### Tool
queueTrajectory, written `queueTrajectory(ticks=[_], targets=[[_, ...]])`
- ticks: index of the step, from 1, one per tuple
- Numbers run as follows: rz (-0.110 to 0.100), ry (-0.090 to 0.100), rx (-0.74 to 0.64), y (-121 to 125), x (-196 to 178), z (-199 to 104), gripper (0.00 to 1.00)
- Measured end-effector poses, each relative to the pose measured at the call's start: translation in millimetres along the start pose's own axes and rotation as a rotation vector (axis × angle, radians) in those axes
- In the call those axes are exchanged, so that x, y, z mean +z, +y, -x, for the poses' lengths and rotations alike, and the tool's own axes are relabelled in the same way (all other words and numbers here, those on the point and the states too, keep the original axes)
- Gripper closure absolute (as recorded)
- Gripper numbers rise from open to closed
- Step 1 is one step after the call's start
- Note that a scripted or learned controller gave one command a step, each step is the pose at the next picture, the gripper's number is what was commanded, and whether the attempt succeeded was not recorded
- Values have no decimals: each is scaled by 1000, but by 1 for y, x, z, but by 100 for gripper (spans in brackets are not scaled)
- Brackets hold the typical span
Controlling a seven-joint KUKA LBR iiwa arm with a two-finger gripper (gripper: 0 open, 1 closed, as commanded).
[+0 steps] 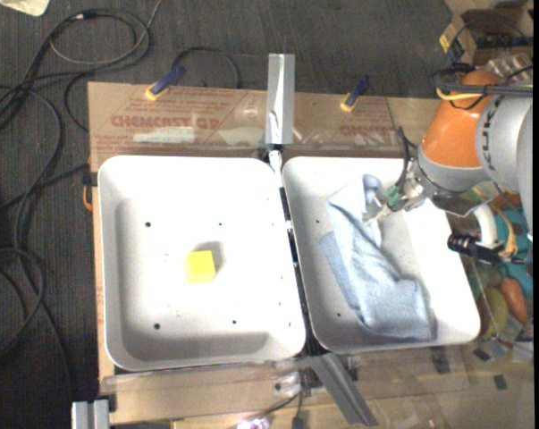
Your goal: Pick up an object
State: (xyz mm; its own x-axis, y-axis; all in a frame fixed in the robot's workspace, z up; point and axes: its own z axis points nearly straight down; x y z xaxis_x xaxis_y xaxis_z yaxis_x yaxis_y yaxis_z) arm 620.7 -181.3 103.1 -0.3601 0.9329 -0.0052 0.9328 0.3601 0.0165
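The grey arm (pixel 497 146) comes in from the right side of the bench, its orange band (pixel 455 137) sitting just above the wrist, and the wrist bends down and to the left so that the gripper (pixel 379 202) reaches over the far right part of the right bin (pixel 457 324). The gripper's tip meets the raised far end of a pale blue cloth (pixel 376 271), which seems drawn up into a small peak there; whether the pincer is apart, together or clamped on the fabric cannot be told, since the tip is small and blurred against the cloth. The rest of the cloth lies crumpled across the bin floor, running from that peak towards the near right corner, where it bunches against the wall. In the left bin (pixel 117 239) a small yellow block (pixel 201 266) rests alone on the floor, roughly at its middle. The two bins stand touching side by side on a brown board (pixel 162 119).
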Motion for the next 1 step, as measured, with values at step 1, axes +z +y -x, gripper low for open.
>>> queueTrajectory(ticks=[1], targets=[[0,0,0,0,0,0,0]])
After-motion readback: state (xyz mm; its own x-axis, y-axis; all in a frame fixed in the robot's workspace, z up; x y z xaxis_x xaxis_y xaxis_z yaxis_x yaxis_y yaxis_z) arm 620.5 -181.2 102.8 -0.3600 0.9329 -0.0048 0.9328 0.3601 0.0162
